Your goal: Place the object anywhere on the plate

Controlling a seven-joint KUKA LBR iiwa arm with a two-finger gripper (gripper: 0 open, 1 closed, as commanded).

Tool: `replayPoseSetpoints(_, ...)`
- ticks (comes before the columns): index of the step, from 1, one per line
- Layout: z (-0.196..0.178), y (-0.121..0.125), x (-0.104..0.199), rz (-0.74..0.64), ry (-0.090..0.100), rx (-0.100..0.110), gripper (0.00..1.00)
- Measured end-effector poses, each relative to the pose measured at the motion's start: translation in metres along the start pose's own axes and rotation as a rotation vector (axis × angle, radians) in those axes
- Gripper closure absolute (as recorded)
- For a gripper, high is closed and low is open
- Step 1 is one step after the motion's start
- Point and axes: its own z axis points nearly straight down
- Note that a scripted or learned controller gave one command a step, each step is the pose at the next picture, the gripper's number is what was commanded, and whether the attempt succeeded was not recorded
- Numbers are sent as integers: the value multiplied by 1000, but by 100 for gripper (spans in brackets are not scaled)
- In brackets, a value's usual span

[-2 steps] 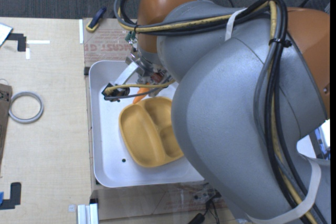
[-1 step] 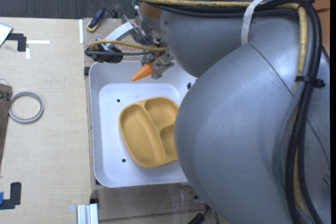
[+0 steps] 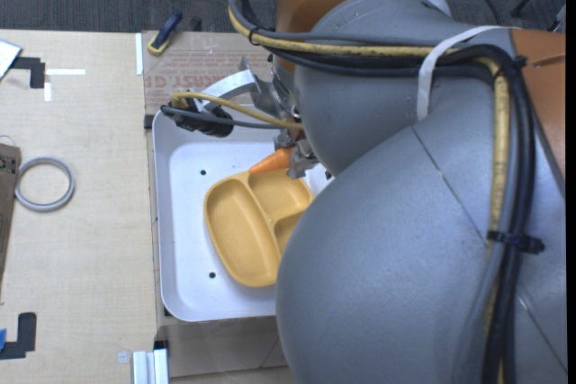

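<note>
Camera view: you look down on a white bin (image 3: 180, 220) half hidden by the grey arm (image 3: 423, 220).
Plate: yellow divided plate (image 3: 243, 229) lies mid-bin, toward the bin's right side.
Object: an orange piece (image 3: 273, 163), perhaps a carrot, touches the plate's far rim under the wrist.
Gripper: hidden by the arm; you cannot tell its state.
Handling: likely light, stiff, smooth; take it across its middle.
</note>
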Motion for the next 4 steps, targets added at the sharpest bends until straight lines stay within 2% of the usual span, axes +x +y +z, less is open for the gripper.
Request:
replayPoseSetpoints(1,-8,2,0,6,-2,-3,100)
replayPoseSetpoints(2,-124,33,64,47,1,0,100)
replayPoseSetpoints(3,-160,55,75,47,0,1,100)
replayPoseSetpoints(4,-78,5,30,35,-1,0,100)
